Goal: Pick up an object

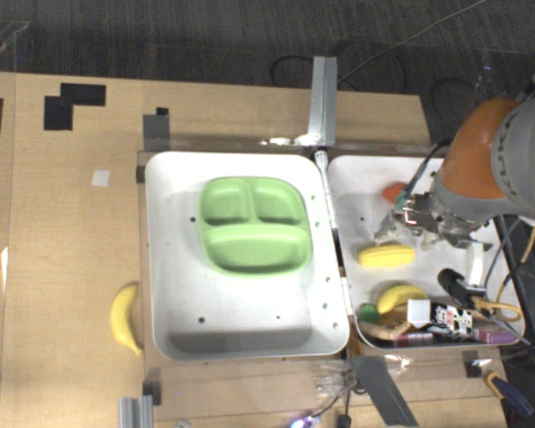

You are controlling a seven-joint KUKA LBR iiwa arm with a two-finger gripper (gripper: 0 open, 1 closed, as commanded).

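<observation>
Gripper [398,224] low over the right bin [361,185], roughly mid-bin, at the end of the grey arm [528,154], which reaches in from the right with its orange band [473,154] above the wrist. Cannot tell how far open it is, nor whether it has hold of anything; the wrist body hides the tip.

Yellow oblong object [386,257] lies just below the gripper on the bin floor, long axis running left-right. Touching or apart: cannot tell. Small red object [393,190] just above the gripper, partly covered by it.

Lower part of right bin is crowded:
- banana [399,296], curved, near the front wall
- small green item [368,311] just left of the banana
- white block [418,310] beside the banana's right end
- mixed small clutter along the front wall, too jumbled to name

Left bin [174,239] holds a green divided tray [254,224], flat, two small compartments at the back and one long one in front.

Second banana [125,317] lies on the wooden bench [62,239], outside the left bin, just beside its left wall.
</observation>
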